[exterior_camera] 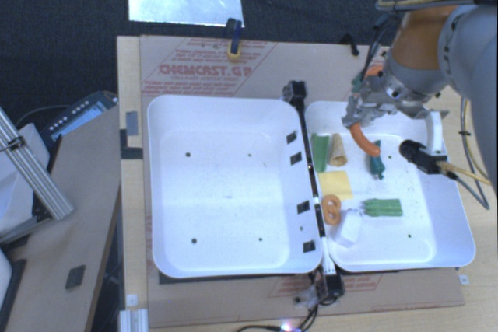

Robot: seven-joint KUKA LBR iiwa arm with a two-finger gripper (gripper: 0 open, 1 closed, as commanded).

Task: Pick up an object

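My gripper (pixel 358 119) hangs over the back part of the right bin (pixel 447 245). Directly below its tip starts a curved orange piece (pixel 364 144) that ends in a dark green tip; its upper end meets the gripper, and whether it is held is hidden. Left of it lie a tan cone (pixel 338 150) and a green strip (pixel 319 152). Further forward lie a yellow square (pixel 336 184), an orange ring (pixel 331 209), a green brush-like block (pixel 381 207) and a small white piece (pixel 348 230).
The left bin (pixel 226 190) sits beside the right one, with a black hinged divider (pixel 305 167) between them. A yellow and blue clamp (pixel 233 41) stands on the cardboard behind the bins. A grey device (pixel 78 117) lies at the left.
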